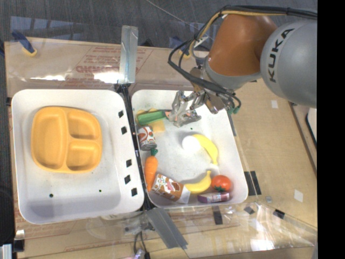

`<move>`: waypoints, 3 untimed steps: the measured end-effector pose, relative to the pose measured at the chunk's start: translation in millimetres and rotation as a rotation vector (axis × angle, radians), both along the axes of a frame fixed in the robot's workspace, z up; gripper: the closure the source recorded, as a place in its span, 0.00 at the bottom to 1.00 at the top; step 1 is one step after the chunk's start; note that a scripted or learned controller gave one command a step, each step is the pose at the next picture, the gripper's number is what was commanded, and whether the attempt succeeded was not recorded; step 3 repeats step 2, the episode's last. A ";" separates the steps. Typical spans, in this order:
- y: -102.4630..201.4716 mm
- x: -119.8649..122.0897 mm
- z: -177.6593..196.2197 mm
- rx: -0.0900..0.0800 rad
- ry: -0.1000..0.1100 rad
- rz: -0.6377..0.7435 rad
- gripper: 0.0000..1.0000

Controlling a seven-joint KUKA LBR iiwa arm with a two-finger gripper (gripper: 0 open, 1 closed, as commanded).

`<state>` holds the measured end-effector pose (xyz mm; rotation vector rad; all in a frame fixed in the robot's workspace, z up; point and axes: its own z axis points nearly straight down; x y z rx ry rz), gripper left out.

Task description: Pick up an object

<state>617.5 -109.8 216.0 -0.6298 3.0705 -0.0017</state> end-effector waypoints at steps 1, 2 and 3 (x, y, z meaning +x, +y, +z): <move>-39.9 10.9 36.8 -0.004 0.002 0.414 1.00; -92.4 36.4 83.3 -0.006 0.001 0.693 1.00; -92.4 36.4 83.3 -0.006 0.001 0.693 1.00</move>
